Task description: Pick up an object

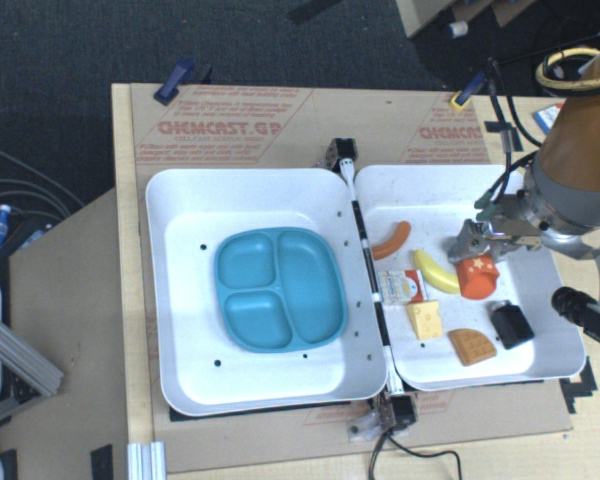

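In the right bin (540, 366), a bread slice (471, 345), black block (511, 325), cheese wedge (425, 320) and banana (436, 271) are seen lower down, with the gripper (477, 245), its finger state indiscernible, placed just above the orange cup (478, 277).

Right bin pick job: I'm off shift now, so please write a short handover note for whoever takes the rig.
Gripper: low in the right bin, just above the orange cup; grip state unclear.
Also in that bin: banana, sausage, cheese wedge, toast, black block, small packet.
Left bin: blue divided plate.
Done: nothing visibly lifted.
Left: grasp and raise one object.
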{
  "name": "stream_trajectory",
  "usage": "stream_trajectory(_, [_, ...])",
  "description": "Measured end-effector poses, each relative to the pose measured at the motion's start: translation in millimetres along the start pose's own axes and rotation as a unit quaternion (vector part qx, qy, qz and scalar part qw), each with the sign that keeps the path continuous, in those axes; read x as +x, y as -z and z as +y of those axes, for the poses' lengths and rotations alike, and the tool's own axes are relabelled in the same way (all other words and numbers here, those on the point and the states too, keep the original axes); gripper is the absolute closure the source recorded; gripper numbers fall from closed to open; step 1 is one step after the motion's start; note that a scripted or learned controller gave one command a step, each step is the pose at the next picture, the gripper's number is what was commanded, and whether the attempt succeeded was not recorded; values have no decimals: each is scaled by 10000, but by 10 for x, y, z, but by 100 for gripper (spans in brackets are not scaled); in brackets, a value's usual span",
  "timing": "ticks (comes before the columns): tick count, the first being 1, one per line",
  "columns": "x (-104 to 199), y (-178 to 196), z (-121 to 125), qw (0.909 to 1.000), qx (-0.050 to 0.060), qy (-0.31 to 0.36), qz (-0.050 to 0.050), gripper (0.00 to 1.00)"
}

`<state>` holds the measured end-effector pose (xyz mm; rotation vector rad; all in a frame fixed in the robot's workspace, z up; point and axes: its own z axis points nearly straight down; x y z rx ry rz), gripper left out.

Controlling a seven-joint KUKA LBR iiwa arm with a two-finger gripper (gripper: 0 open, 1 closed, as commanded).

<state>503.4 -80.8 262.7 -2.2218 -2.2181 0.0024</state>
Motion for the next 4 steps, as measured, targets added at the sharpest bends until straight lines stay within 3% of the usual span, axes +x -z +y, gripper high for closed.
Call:
stream_trajectory(1, [501,-59,-245,10000,3,11,4,100])
stream_trajectory(2, [520,14,-242,10000,-12,8,-1,100])
stream_trajectory(3, [391,-35,-4,10000,-17,9,-3,100])
stream_trajectory(4, [66,-24,-34,10000,-16,6,-8,100])
